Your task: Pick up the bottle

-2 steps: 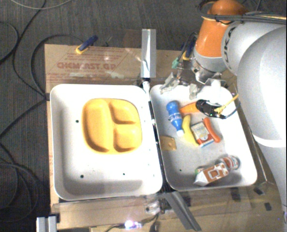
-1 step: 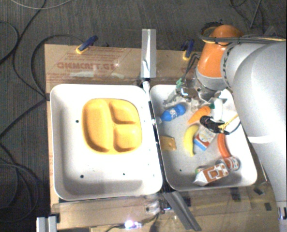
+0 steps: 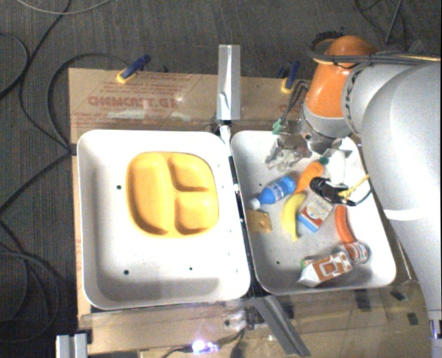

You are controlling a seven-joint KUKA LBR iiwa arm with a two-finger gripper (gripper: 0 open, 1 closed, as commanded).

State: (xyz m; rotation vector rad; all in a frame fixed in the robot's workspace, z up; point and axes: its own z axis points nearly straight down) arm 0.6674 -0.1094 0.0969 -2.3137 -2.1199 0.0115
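1. At the near edge of the worktop (image 3: 161, 327), my right bin (image 3: 265, 274) carries a small juice carton (image 3: 326, 268) lying on its side in the near corner, with an orange strip-like toy (image 3: 344, 226) curving just above it.

2. Mid-bin, the bottle (image 3: 276, 192), clear blue with a white cap, lies on its side toward the inner wall, cap pointing at the divider. A banana (image 3: 291, 216) lies just beside its base end, a small carton (image 3: 314, 213) next to that, and a brown cracker-like piece (image 3: 261, 222) sits on the bin floor below the cap.

3. In the left bin (image 3: 101, 274), an orange compartment tray (image 3: 173, 192) rests well apart from the job.

4. Farther back, the gripper (image 3: 284, 152) hangs over the far end of the right bin, above and just beyond the bottle. I judge the fingers to be parted and holding nothing, though they are small and cluttered by cables in this view.

5. The step in hand, as I read it, is the approach. To do it well I would centre over the bottle's body, turn the fingers to close across its narrow width, and come down on the cap-side half, away from the banana and carrot-coloured piece (image 3: 311, 174) crowding the base.

6. A round bottle may roll; a low, square descent should help.
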